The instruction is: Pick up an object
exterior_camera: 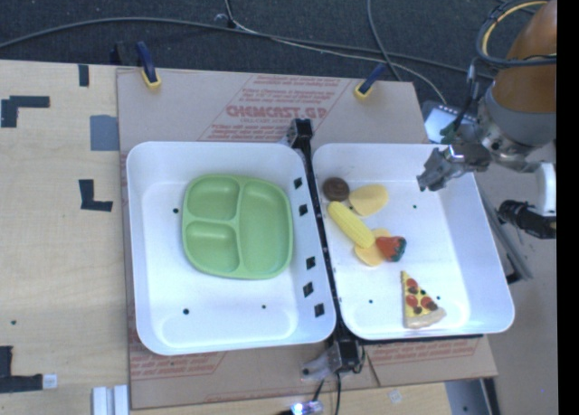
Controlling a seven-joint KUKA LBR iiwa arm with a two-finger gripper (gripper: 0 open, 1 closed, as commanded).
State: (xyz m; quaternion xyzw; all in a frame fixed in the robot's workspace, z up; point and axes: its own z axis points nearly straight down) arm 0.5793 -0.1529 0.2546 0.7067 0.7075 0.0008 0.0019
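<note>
The right bin (470, 250) holds several toy foods: a brown round piece (336, 189), a pale yellow piece (368, 197), a yellow corn cob (351, 224), a red and green piece (391, 246) and a pizza slice (418, 300). My gripper (435, 174) hangs over the bin's upper right part, to the right of the pale yellow piece and apart from it. Nothing shows between its dark fingers.
A green divided plate (239, 227) lies in the left bin (145, 250). Black clips run along the divider (312, 223) between the bins. Cables cross the dark floor behind the bench. Two yellow and blue clamps (147, 74) hold the cardboard's far edge.
</note>
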